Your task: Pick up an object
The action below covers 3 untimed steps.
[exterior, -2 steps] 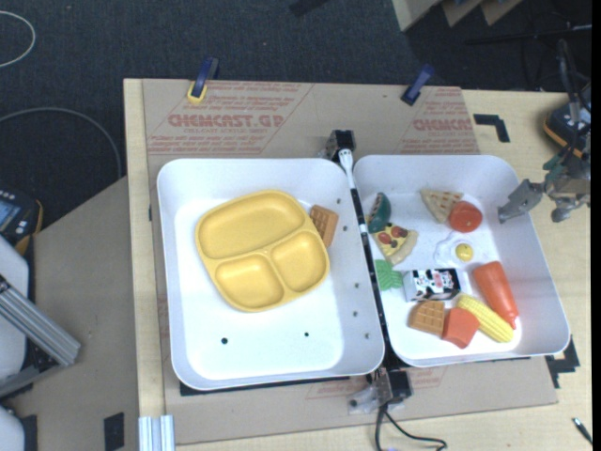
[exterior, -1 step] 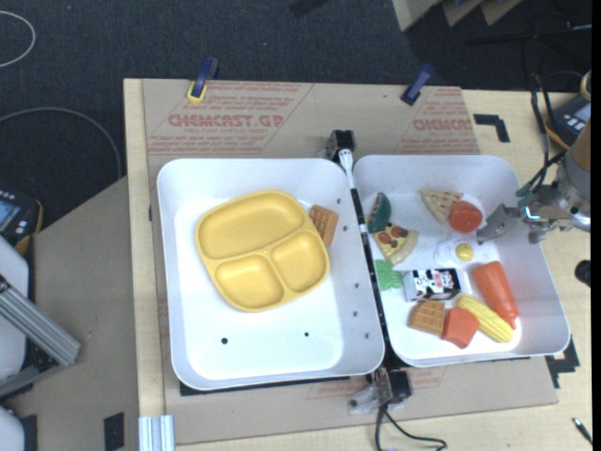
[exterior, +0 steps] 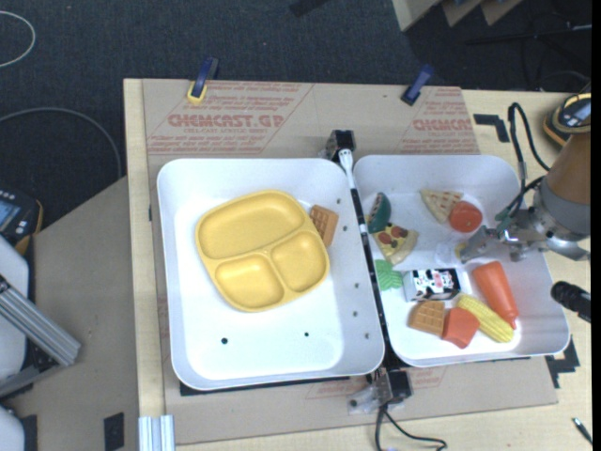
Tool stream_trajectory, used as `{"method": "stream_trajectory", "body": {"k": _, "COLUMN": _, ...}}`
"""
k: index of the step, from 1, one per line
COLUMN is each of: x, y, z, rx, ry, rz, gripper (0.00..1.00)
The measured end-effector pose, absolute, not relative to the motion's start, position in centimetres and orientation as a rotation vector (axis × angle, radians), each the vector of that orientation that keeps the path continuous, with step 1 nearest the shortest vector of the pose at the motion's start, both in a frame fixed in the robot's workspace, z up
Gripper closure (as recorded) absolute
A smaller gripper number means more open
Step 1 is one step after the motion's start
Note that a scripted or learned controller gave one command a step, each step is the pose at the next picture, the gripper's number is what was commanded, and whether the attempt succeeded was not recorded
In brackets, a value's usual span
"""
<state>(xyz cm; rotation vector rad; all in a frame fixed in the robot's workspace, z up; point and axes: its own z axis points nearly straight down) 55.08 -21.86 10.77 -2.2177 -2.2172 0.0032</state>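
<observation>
Orange tapered plastic toy carrot (exterior: 496, 289), lying close to the right edge of the right-hand shallow white bin (exterior: 432, 164), touching a yellow plastic corn cob (exterior: 486, 318) on the side toward the near right corner. Just on the near side of the grey two-finger gripper (exterior: 477, 244), with a round red plastic tomato (exterior: 465, 217) just beyond it toward the far edge; cannot tell whether released or clenched, and nothing visibly grasped. Best to shift toward the near edge until centred over the carrot's thick middle, straddle its width rather than its length, keep off the corn cob, and descend fully before closing.
</observation>
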Motion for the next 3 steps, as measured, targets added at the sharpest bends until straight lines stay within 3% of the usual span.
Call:
{"method": "stream_trajectory", "body": {"k": 1, "x": 55.2, "y": -21.5, "z": 8.5, "rx": -2.214, "ry": -2.22, "rz": -0.006, "gripper": 0.0}}
{"method": "stream_trajectory", "body": {"k": 2, "x": 55.3, "y": -21.6, "z": 9.7, "rx": -2.218, "ry": -2.224, "rz": -0.008, "gripper": 1.0}}
{"method": "stream_trajectory", "body": {"k": 3, "x": 54.6, "y": -21.0, "z": 15.0, "rx": -2.224, "ry": -2.225, "rz": -0.002, "gripper": 1.0}}
